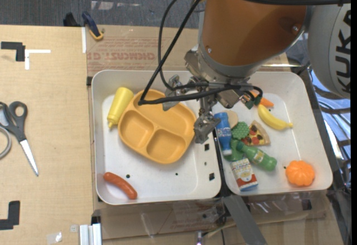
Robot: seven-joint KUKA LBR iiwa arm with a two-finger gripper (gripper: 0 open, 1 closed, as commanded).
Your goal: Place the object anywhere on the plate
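Around the one orange-yellow divided plate (155, 133) lie one yellow bottle (119, 105) and one sausage (119, 185). Right of the plate: one blue can (223, 130), one green bottle (255, 155), one pizza slice (257, 134), one banana (273, 118), one carton (244, 174), one orange pumpkin (300, 173). Far left of the plate, one pair of scissors (20, 133).

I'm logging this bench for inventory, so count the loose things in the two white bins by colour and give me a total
Yellow: 3, the mustard bottle, the plate, the banana
Orange or red: 3, the sausage, the pumpkin, the carrot
Green: 1, the bottle
Blue: 1, the can
Mixed: 2, the pizza slice, the carton
Total: 10
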